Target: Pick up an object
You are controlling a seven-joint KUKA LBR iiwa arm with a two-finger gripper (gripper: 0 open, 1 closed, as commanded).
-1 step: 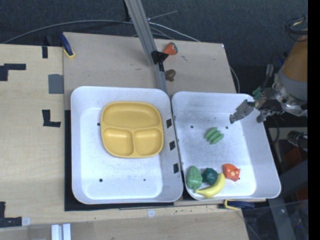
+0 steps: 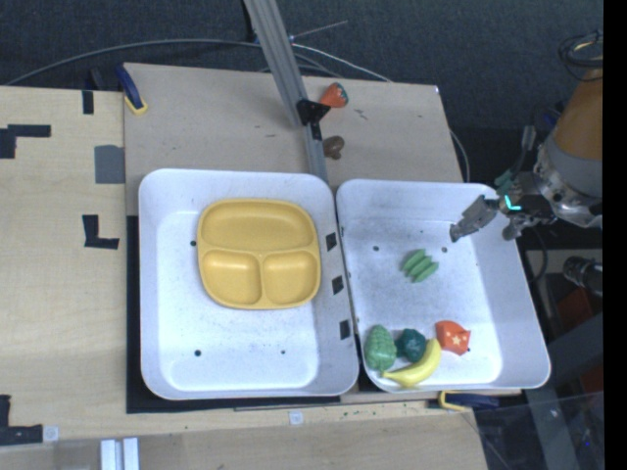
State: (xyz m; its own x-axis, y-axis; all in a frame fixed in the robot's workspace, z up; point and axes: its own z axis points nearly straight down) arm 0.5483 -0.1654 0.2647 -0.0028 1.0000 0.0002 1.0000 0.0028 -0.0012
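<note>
Nothing is lifted yet: the grey two-finger gripper (image 2: pixel 487 219) hangs with fingers spread and empty over the right white bin's (image 2: pixel 509 292) far right edge, while the ridged green plastic vegetable (image 2: pixel 419 265) lies loose nearby, left and nearer, awaiting a descent.

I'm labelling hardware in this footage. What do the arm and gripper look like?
The arm is grey with an orange band above the wrist. The gripper is dark grey metal with two slim fingers, one paler grey. A small teal light glows on its body, and dark cables run beside the wrist.
</note>
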